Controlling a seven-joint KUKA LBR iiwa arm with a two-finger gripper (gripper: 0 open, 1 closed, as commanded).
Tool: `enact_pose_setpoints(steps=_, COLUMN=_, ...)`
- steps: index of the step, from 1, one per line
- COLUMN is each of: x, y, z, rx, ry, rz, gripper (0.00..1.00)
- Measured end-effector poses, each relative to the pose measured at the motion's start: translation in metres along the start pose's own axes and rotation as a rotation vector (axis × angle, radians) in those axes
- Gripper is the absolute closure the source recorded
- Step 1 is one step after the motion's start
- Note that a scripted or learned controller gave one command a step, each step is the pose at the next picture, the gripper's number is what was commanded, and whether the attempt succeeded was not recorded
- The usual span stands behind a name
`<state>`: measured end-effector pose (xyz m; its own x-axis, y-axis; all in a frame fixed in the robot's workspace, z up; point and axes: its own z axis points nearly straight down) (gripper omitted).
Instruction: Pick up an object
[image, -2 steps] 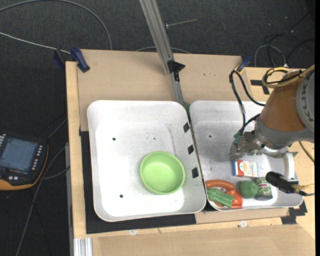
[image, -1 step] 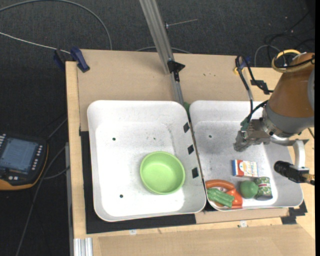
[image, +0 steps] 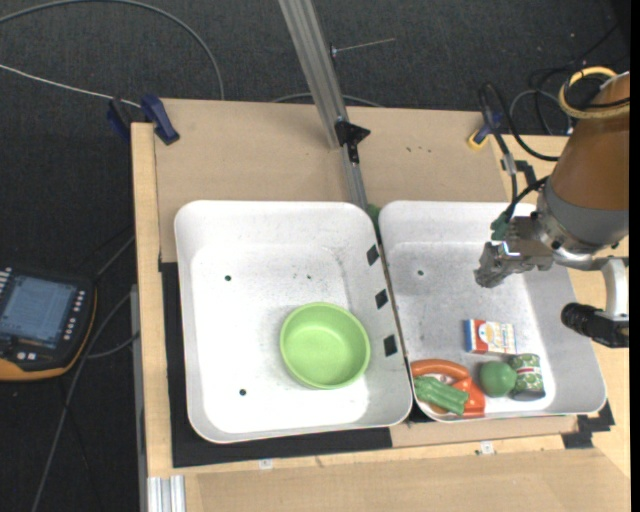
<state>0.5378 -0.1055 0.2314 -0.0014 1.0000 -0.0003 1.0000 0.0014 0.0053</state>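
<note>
Nearest you, in the right white bin (image: 420, 250), the front corner holds an orange-and-green toy vegetable piece (image: 445, 388), a round green ball (image: 495, 377) and a small green-labelled can (image: 529, 373) touching it. Just behind them lies a small white carton with red and blue print (image: 489, 336). In the left white bin (image: 200, 240) sits a light green plastic bowl (image: 324, 345). Farther back, the tool (image: 497, 262) hangs over the right bin's bare middle, apart from the carton; you cannot tell its grip state from here.
</note>
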Motion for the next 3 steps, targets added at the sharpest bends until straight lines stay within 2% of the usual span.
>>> enact_pose_setpoints(steps=1, x=0.0, y=0.001, z=-0.038, rx=0.001, ry=0.0, rz=0.001, gripper=1.0)
enact_pose_setpoints(steps=3, x=0.104, y=0.002, z=-0.007, rx=0.006, ry=0.001, rz=-0.003, gripper=1.0)
